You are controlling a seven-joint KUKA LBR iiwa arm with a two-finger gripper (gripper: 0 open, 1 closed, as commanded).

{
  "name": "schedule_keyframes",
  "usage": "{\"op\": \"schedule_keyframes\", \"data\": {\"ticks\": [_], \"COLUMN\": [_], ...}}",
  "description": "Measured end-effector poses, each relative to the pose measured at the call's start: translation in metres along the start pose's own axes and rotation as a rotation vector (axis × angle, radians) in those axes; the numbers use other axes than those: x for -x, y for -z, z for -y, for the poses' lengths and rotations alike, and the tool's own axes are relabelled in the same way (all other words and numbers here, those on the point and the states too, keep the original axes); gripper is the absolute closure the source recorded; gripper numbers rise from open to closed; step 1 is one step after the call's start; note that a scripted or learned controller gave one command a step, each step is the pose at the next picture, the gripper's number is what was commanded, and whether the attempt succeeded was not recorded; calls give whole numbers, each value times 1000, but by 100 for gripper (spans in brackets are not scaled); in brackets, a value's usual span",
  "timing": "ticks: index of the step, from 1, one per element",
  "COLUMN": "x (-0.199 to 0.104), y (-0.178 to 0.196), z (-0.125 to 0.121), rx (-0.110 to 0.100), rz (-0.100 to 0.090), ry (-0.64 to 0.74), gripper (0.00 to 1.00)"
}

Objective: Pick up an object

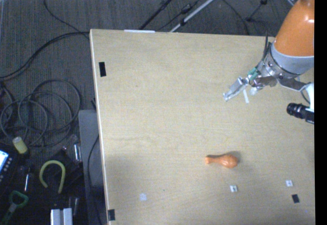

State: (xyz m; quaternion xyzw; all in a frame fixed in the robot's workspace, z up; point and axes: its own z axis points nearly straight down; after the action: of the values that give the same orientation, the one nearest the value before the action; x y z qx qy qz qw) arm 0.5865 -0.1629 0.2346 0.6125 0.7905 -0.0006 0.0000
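From my seat, the arm comes in at the far right of the bench, its orange band high at the edge and the grey wrist collar just below it. The wrist is tipped so the tool points leftward and a little toward the near side, out over the tan bench top. The gripper hangs over bare surface in the far-right part of the bench, with a fleck of green at its base where it meets the wrist. The thin light fingers reach left as a narrow cluster; I cannot tell whether they are spread or closed, since they blur together at this scale. I see nothing between them.

The thing I am after, a small orange object with a rounded bulb at its right end and a thinner neck tapering left, lies flat on the bench nearer to me, a little left of the gripper and well apart from it. It touches nothing else.

A few small markers sit on the bench: a black tab near the far-left edge and small pale squares just near of the orange object. Off the bench to the left, dark cables loop on the carpet.
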Motion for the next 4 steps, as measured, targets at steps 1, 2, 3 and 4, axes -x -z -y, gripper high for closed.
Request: {"op": "schedule_keyframes", "data": {"ticks": [1,2,3,4], "x": [4,15,-25,7], "y": [-72,-151,-151,-53], "z": [-55,-81,-91,-83], "rx": [0,1,0,-1], "rz": [0,-2,0,1], "ry": [112,63,138,-136], "gripper": [0,0,0,0]}}
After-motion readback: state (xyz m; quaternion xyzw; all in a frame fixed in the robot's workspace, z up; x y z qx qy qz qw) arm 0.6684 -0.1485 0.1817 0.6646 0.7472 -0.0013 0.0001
